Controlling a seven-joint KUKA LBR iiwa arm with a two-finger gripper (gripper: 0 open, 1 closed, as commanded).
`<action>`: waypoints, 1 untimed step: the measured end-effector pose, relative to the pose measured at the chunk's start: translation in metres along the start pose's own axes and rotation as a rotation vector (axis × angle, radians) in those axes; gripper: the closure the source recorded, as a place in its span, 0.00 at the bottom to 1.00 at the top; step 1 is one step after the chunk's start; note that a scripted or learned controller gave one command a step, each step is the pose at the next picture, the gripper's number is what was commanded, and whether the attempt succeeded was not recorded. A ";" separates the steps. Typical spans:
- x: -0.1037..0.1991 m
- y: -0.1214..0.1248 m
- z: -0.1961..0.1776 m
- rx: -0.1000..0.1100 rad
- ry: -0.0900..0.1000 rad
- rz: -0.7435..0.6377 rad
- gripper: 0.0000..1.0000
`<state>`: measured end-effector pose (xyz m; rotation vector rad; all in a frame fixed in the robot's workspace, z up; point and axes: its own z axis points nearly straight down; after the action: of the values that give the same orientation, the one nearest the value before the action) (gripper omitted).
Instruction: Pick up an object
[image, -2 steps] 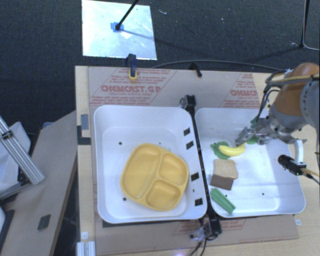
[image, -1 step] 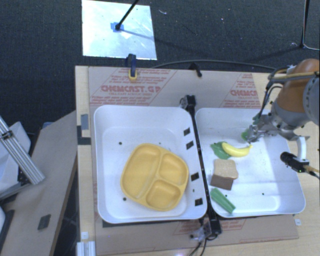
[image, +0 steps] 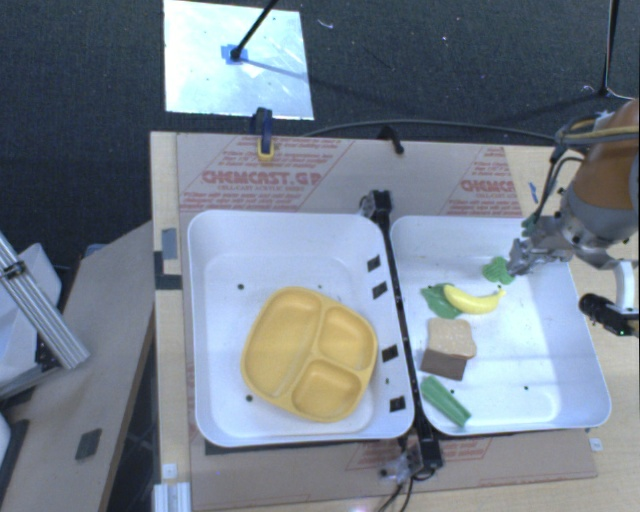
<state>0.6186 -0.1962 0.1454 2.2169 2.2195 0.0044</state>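
In the right bin (image: 560, 400) lie a yellow banana (image: 473, 299), a dark green leafy piece (image: 437, 299) touching its left end, a tan bread slice (image: 451, 339) resting on a brown block (image: 441, 365), and a green cucumber-like stick (image: 445, 401) near the front edge. A small light green piece (image: 496, 270) sits just above the banana's right end. My gripper (image: 520, 258) reaches in from the right and hangs low over the bin, its tip right beside that light green piece. Whether it touches the piece is unclear.
The left bin (image: 225, 260) holds a yellow divided plate (image: 310, 352) with three compartments. A black divider with clips (image: 392, 310) runs between the bins. The right bin's right half has bare floor. An aluminium rail (image: 40, 310) juts in at far left.
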 end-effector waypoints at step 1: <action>0.010 0.001 -0.054 -0.002 -0.001 -0.005 1.00</action>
<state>0.6193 -0.1860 0.1993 2.2101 2.2235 0.0062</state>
